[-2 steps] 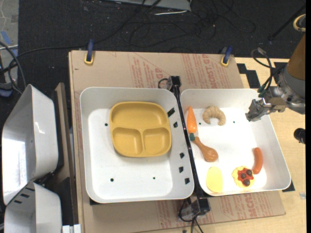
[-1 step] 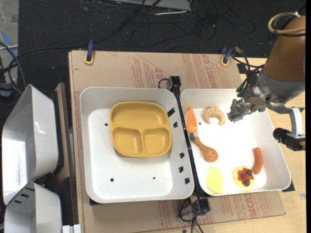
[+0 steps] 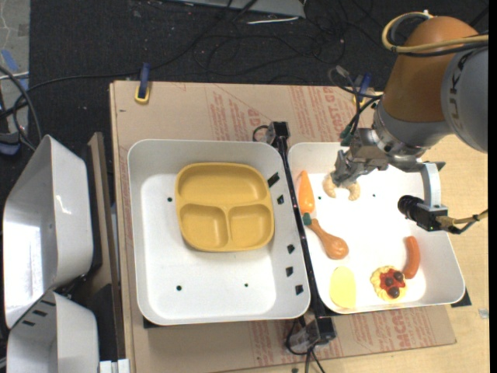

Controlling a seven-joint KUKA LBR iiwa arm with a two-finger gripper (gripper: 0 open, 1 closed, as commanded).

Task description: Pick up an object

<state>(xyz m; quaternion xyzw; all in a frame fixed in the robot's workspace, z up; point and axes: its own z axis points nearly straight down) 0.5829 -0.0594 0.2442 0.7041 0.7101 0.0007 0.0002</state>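
The gripper (image 3: 347, 179) was seen low over the upper left part of the right bin (image 3: 443, 247), directly above a small cream curved piece (image 3: 342, 188); contact could not be judged, and its opening state could not be told. A carrot (image 3: 306, 192) was lying just left of it along the bin's left wall. An orange-brown spoon-like toy (image 3: 329, 240) was placed below the carrot. A pale yellow oval (image 3: 343, 286), a small pizza-like piece with dark toppings (image 3: 388, 282) and a sausage (image 3: 411, 256) were set near the bin's lower edge. A yellow divided plate (image 3: 224, 206) was held in the left bin (image 3: 155, 286).
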